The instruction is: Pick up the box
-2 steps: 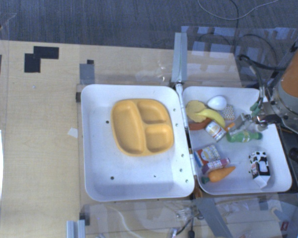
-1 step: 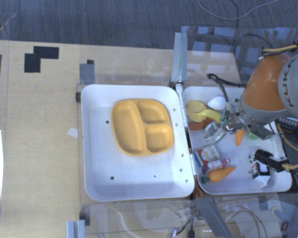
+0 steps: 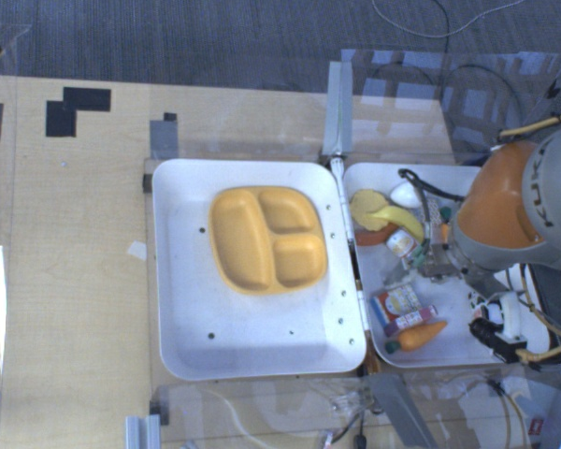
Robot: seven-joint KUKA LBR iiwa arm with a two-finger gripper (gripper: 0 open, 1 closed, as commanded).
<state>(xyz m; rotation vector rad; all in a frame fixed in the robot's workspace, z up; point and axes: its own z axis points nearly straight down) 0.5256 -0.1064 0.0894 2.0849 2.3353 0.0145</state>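
Nearest the camera, at the bottom edge of the right bin (image 3: 467, 355), a carrot (image 3: 418, 336) lies on the white floor, and the box (image 3: 401, 306), a small packet with a red and blue printed face, sits touching it at its 11 o'clock. The print on the box is too small to read. The pincer (image 3: 428, 258) hangs just beyond the box, at about its 1 o'clock, low over the bin; its tips are lost in dark clutter, so I cannot tell whether they are spread or pressed together, and nothing shows between them. Past it, a banana (image 3: 393, 217) lies by a white cup (image 3: 407, 195). The grey arm (image 3: 542, 204) enters from 3 o'clock, its orange band (image 3: 496, 209) above the wrist, with part of the letters "KU" showing. In the left bin (image 3: 182, 344) rests a yellow divided tray (image 3: 266, 238). Both bins sit on a pale wooden bench (image 3: 65, 279) bearing black tape marks (image 3: 75, 108). Farthest off, grey carpet (image 3: 215, 17) carries a thin cable (image 3: 421, 12).
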